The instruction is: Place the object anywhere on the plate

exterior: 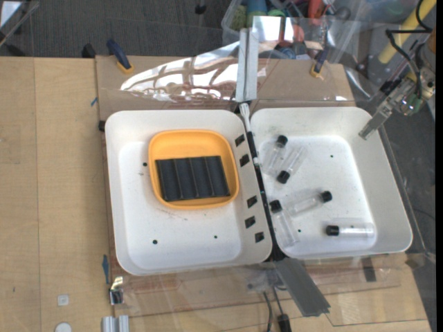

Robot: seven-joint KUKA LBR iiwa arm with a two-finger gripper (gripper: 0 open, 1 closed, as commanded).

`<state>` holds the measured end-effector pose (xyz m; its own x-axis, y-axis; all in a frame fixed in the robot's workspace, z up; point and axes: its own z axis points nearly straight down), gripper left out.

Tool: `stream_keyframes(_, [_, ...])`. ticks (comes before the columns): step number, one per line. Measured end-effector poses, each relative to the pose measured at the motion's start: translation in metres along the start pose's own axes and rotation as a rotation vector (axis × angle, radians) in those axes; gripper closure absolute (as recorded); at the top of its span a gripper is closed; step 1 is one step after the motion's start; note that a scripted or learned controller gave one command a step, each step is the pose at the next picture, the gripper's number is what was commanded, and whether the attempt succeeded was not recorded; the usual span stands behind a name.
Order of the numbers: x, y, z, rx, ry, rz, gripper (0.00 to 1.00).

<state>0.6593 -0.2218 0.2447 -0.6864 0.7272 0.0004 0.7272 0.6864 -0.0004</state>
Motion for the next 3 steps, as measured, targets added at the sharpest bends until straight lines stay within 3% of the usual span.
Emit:
stream_keyframes(1, [-0.0030, 0.0036, 0.0102, 0.000, 0.001, -0.100, 0.00])
stream_keyframes(3, [-0.0021, 0.0031, 0.0166, 0.001, 0.002, -0.148, 0.00])
